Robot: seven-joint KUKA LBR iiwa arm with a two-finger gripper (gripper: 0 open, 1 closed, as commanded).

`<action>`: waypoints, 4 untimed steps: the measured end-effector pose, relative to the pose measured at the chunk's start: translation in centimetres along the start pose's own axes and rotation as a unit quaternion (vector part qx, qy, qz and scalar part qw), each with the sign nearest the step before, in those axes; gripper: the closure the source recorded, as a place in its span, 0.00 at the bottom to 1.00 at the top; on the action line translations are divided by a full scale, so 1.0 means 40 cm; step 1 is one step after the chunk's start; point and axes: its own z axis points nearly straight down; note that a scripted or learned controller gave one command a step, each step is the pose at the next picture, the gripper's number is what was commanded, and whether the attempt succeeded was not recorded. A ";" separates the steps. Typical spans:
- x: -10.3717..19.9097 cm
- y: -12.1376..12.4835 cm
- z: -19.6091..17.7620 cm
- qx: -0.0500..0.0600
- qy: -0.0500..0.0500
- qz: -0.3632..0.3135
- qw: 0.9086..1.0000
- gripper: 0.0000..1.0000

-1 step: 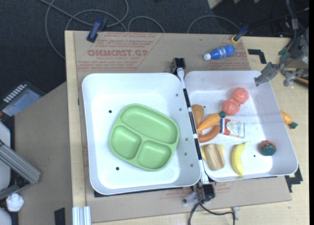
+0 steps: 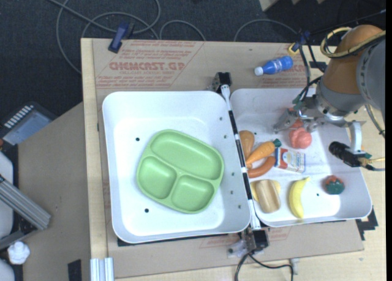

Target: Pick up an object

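Toys crowd the nearer half of the right-hand white bin: a yellow plastic banana, a tan bread-shaped piece just left of it, and a small red-and-green tomato-like piece off toward the bin's right edge. Beside them, in the left-hand white bin, a pale green three-compartment plastic tray lies flat, apparently as a place to set things down. Farther back in the right bin, an orange carrot toy rests across a reddish sausage-like piece, next to a small printed packet. Beyond these sits a pink rounded toy, the likeliest thing to be picked, since the two-finger gripper hangs right at its far side. Whether the claw is spread or pinched I cannot tell; nothing visibly sits within it. Farthest off, on the bare bench, lies a blue-and-white plastic bottle, out of reach of the job.
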 end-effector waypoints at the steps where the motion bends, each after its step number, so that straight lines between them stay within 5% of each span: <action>1: -0.001 0.002 -0.027 -0.002 -0.001 0.000 1.000 1.00; 2: -0.001 0.002 -0.027 -0.001 -0.001 0.000 1.000 0.00; 3: -0.025 0.097 -0.002 -0.001 -0.001 0.000 1.000 0.00; 4: -0.025 0.102 -0.032 -0.004 -0.002 -0.001 1.000 1.00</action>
